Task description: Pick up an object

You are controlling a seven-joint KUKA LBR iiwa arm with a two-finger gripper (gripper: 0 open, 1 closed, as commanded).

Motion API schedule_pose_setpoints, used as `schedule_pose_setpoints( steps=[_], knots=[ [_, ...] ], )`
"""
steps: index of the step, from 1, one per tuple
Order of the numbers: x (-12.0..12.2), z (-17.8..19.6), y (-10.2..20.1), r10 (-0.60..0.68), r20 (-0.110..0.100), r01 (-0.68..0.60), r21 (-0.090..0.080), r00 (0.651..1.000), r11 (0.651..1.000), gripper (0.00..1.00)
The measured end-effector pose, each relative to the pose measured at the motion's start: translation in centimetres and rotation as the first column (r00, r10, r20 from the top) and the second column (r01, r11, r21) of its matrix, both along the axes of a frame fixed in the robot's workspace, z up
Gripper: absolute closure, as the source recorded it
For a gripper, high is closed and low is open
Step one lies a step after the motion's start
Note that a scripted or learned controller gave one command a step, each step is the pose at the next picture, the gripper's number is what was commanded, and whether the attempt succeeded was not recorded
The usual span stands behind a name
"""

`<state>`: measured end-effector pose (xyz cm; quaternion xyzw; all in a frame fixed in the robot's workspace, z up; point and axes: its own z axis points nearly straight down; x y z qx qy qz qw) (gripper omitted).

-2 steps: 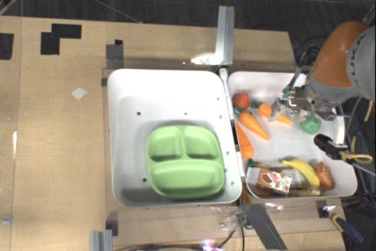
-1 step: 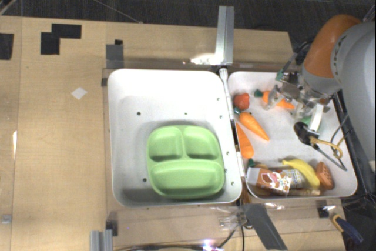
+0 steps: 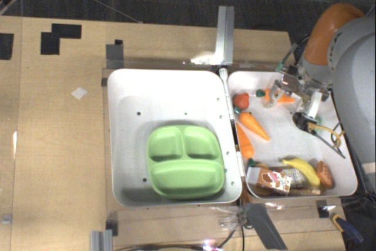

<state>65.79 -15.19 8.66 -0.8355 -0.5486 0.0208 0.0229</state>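
- My hand (image 3: 292, 94) hangs over the right bin's (image 3: 282, 144) far end; I cannot tell its grip state.
- Carrot (image 3: 254, 125) lies mid-bin, banana (image 3: 302, 168) near the front rim.
- Green tray (image 3: 185, 160) sits in the left bin (image 3: 135, 109).

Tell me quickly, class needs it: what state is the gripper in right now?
Gripper: low over the right bin, by a small orange piece; open or closed cannot be told.

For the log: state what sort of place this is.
Likely a robot-grasping test bench: two white bins, toy food such as a banana and carrot, and the arm's gripper over them.
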Motion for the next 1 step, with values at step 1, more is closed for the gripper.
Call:
schedule_pose_setpoints(
  steps=[1],
  knots=[
    [1.26, 2.88, 5.7, 0.205, 0.065, -0.204, -0.017, 0.977, 0.979, 0.0]
  ],
)
